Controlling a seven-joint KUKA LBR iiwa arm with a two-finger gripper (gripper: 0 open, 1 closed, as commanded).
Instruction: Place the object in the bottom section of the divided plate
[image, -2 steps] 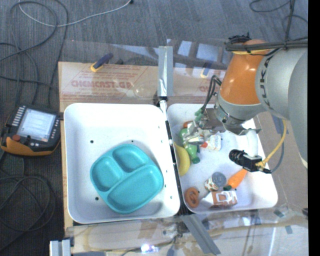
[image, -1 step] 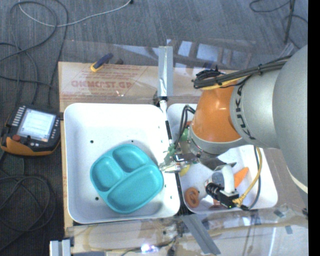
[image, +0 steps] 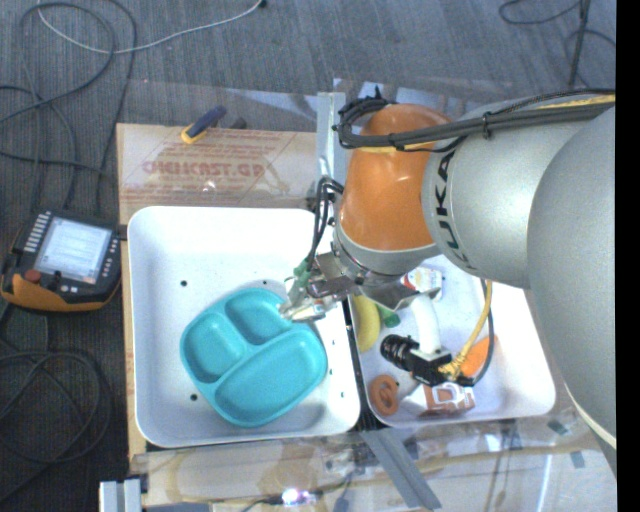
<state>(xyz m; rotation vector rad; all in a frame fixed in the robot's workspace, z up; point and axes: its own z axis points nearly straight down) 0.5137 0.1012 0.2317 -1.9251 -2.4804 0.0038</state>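
On the floor left of the worktop (image: 135, 455) lies an orange and black control pendant (image: 65, 262) with a lit screen. At the far edge of the worktop there is a brown board (image: 215, 172), and on its far edge rests a small blue and yellow tool (image: 204, 123).

The left bin (image: 150, 300) carries the teal divided plate (image: 255, 357), which lies toward the near right corner of this bin. The plate has 2 small sections on its far left side and 1 large section (image: 272, 378) on its near right side; I see nothing in the 3 sections.

The gripper (image: 303, 304) is low over the far right rim of the plate, close to the right wall of the left bin. I cannot tell if it is spread or pressed together, nor if it pinches something.

In the right bin (image: 520, 372), near its left wall, lies a yellow banana (image: 367, 323). A brown round piece (image: 385, 396) and a small orange and white box (image: 446, 399) are at its near edge. The grey arm (image: 530, 200) with its orange band (image: 392, 195) covers the far part of this bin.
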